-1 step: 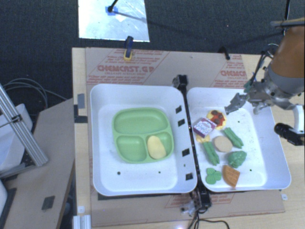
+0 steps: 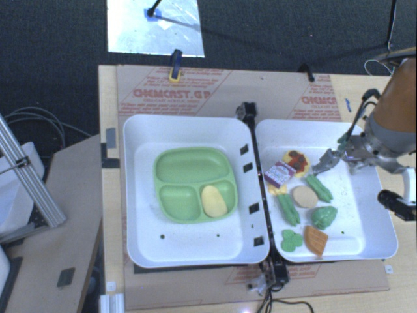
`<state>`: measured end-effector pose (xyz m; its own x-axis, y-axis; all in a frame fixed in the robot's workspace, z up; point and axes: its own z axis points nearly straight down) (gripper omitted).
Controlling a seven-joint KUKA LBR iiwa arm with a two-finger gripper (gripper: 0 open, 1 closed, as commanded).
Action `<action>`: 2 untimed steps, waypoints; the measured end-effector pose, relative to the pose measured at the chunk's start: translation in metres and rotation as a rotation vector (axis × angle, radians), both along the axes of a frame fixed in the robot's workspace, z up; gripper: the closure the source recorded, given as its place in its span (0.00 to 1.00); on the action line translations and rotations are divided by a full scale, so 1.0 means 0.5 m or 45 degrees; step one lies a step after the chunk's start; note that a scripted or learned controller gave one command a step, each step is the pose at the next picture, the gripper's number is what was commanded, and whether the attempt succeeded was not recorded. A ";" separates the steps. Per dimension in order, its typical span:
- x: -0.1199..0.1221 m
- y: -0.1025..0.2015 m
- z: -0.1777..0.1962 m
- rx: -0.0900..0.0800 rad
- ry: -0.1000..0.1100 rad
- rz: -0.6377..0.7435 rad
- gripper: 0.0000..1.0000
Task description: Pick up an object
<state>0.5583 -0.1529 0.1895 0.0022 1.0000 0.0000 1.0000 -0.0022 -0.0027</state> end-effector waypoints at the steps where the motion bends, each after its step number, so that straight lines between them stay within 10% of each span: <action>1: 0.030 -0.006 -0.218 -0.001 -0.004 0.004 0.00; 2: 0.033 -0.007 -0.188 -0.001 -0.009 0.003 1.00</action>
